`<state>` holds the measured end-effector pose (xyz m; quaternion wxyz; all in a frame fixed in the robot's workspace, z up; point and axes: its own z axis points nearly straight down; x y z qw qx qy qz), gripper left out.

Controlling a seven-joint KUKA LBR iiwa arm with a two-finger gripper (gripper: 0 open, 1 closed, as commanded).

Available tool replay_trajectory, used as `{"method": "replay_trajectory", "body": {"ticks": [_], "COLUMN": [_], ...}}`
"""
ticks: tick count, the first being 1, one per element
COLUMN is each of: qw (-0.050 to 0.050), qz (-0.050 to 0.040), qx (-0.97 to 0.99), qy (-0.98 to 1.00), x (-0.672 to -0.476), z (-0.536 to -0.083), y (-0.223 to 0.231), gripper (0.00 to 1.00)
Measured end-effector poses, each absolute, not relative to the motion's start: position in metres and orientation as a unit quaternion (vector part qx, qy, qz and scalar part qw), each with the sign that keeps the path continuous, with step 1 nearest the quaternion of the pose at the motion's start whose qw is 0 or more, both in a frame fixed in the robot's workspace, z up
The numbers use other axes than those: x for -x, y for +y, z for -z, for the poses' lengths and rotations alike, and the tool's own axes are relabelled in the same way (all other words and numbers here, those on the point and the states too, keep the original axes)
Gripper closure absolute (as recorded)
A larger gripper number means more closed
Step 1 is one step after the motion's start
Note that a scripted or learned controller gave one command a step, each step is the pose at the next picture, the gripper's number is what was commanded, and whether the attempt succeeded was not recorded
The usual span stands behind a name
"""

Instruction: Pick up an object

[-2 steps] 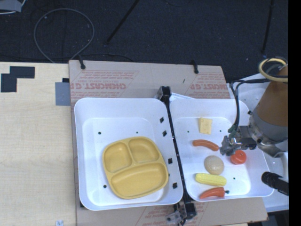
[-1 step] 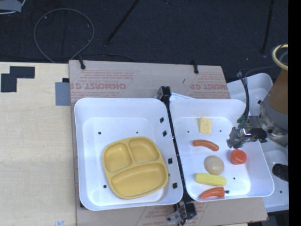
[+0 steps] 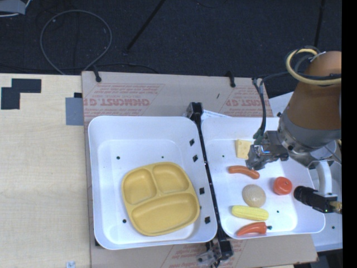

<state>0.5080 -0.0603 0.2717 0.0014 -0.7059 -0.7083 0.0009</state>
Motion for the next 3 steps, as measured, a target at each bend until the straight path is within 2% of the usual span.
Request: {"method": "replay_trajectory", "body": {"ticks": [1,3], "qw": [0.002,0.001], "qz": [-0.0012,-0.0004], "qx": [0.706,0.705], "qy": [-0.708,-0.709], "x": [-0.529,-0.589], "z": [-0.252,-0.244], "y": [-0.013,0.086], "gripper": [1.00,1.00]}}
